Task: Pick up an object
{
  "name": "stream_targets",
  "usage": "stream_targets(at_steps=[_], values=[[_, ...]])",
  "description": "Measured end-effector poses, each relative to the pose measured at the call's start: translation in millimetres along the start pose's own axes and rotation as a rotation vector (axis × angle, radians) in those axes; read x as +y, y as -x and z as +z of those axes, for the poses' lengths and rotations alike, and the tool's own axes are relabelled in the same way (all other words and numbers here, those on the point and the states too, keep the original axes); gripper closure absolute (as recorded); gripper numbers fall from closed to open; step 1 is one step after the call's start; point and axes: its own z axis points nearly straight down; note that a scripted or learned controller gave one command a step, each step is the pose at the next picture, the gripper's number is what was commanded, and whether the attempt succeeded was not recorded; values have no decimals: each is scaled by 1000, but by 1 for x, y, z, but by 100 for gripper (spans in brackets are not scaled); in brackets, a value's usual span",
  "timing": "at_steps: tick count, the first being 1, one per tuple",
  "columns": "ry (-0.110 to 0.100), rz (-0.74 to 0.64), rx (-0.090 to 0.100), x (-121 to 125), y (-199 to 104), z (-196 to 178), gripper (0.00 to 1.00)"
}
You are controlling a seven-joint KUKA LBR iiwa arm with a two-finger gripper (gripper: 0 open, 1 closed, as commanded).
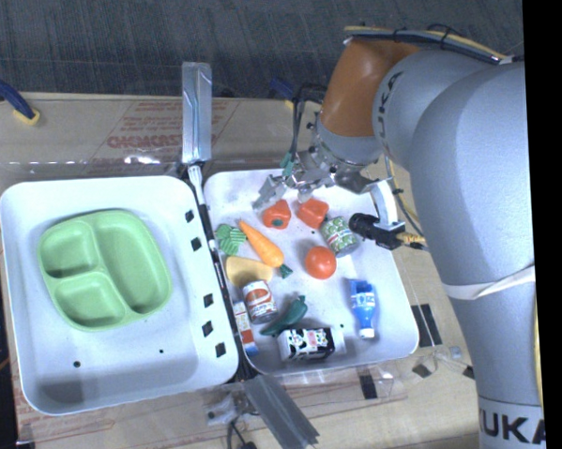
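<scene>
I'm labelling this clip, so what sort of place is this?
Probably a robot grasping test bench in a lab: a KUKA arm reaches over two white bins, one holding toy food such as a carrot.

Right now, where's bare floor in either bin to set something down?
Left bin: bare white floor along the near side and right of the green tray. Right bin: crowded; small gaps at the near-right corner beside the blue bottle and the far-left corner. The gripper hangs over the far end, by the orange pieces.
</scene>
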Motion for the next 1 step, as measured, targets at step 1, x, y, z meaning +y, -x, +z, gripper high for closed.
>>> stream_targets(at_steps=[1], values=[[39, -127, -26, -14, -21, 42, 0]])
